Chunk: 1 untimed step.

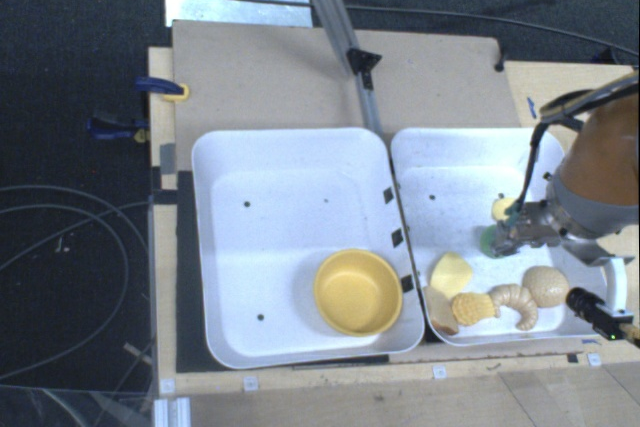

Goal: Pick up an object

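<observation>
My gripper hangs low in the right bin, near its right middle, below the grey and orange arm. A small yellow-green object lies just above it, and a green piece sits against its left side. Whether either is touched I cannot tell. Along the bin's front edge lie a pale yellow wedge, a yellow corn-like piece, a tan croissant and a beige round piece.
A yellow bowl stands at the front right of the left bin. A slanted grey pole crosses above the back of the bench. Blue clamps hold the bench's left edge.
</observation>
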### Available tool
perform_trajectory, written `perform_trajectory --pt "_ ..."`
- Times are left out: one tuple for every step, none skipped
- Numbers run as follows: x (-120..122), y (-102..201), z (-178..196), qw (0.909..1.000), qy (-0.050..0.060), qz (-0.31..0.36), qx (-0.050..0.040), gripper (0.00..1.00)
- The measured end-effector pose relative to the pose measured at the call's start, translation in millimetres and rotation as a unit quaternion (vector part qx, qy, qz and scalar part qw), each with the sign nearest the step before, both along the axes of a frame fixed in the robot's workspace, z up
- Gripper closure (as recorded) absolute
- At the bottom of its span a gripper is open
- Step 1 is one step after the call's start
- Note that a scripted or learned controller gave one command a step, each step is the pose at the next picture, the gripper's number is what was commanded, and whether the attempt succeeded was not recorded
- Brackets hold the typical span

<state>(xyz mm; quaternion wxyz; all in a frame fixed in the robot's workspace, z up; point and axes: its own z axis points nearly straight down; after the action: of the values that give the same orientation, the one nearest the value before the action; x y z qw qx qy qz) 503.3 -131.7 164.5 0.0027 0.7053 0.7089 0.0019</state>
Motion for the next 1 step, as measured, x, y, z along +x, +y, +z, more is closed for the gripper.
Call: perform_trajectory --pt "0.8 -1.7 43.5 1.0 0.0 0.0 -0.0003 1.0"
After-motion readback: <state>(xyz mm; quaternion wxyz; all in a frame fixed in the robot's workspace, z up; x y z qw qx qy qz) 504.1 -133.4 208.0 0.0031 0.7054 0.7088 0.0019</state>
